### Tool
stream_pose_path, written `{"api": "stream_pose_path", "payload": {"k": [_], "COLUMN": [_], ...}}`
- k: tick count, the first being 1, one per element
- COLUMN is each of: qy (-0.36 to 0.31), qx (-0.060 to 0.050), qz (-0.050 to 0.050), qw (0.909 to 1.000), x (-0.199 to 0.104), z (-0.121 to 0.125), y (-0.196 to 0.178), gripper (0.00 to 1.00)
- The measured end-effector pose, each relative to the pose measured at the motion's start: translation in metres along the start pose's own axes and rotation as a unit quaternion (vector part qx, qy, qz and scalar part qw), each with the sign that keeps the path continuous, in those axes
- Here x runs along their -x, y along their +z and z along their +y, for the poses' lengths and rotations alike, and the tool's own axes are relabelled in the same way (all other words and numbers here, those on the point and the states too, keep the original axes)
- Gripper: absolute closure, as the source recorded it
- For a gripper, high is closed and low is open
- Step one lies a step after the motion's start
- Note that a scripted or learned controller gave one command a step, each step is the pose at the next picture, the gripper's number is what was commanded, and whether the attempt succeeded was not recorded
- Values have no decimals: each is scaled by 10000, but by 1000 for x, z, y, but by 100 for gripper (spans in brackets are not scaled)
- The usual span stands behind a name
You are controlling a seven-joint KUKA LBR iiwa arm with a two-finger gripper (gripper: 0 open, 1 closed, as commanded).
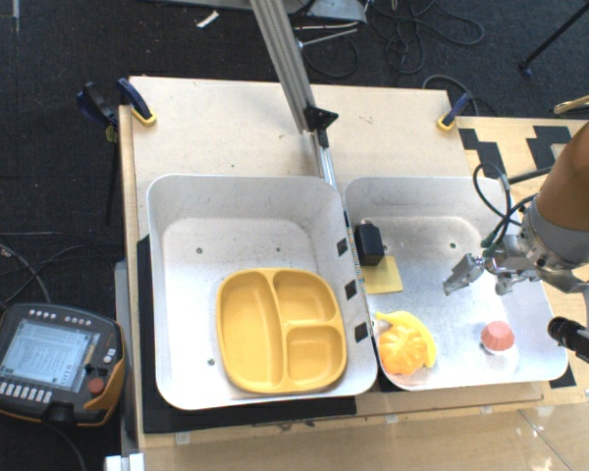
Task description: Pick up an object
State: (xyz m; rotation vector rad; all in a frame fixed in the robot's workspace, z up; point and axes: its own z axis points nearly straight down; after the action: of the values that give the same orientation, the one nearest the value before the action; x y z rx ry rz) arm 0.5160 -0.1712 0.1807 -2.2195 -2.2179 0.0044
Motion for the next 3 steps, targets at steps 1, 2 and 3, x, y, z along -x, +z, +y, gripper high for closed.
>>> {"api": "stream_pose_path", "payload": {"k": [1,2,3], "qy": [2,-4,-15], "qx": [-10,25,59], "qz": [4,-5,-18], "qw": [10000,10000,10000], "x": [5,5,9], "z": [-3,-1,2], "y": [62,49,-14], "gripper": [0,100,100]}}
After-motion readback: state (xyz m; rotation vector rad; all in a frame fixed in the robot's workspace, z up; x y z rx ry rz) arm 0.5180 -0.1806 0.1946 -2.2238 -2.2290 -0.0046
